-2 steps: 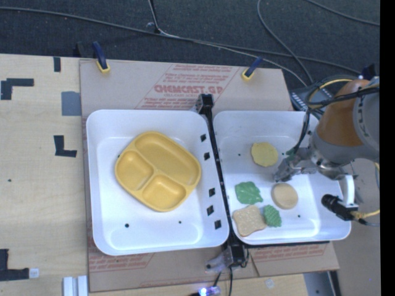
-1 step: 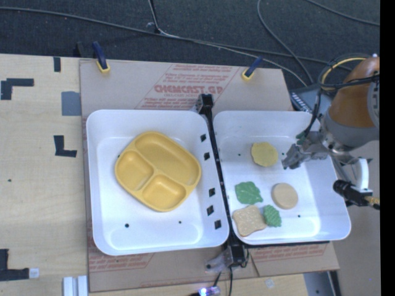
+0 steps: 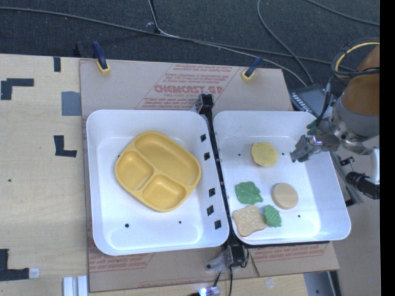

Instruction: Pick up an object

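Left white bin (image 3: 99,227) holds a yellow plastic divided tray (image 3: 158,170); right white bin (image 3: 327,221) holds our likely target, a round yellow disc (image 3: 265,154); gripper (image 3: 302,150) hovers beside it, grip state unclear; we judge approach step, next descend over disc.

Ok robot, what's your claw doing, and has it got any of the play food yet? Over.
Gripper over right bin's right side, nothing held. Yellow food piece nearest, just left of it. Nothing in between.
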Controlling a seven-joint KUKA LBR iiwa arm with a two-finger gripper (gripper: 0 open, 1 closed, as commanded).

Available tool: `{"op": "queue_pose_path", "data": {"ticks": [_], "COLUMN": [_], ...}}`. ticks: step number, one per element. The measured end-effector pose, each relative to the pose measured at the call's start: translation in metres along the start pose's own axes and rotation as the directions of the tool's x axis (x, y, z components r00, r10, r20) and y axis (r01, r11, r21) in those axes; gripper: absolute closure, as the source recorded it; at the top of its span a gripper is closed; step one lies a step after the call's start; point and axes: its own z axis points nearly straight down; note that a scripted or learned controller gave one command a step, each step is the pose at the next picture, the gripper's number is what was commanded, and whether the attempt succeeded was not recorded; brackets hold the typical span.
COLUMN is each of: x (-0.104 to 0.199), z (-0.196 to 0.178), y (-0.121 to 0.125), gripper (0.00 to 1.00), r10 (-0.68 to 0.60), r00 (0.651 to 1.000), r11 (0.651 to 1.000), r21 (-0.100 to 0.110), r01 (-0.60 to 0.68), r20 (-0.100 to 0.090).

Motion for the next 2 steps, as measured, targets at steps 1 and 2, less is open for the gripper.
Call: {"op": "queue_pose_path", "data": {"ticks": [1,2], "x": [0.008,0.064], "z": [-0.057,-0.041], "y": [0.007,0.013], "gripper": [1.0,1.0], "r10": [-0.001,-0.005], "r00": [1.0,1.0], "r11": [1.0,1.0], "r21": [-0.002,0.004], "r01": [0.001,0.005], "r20": [0.001,-0.002]}}
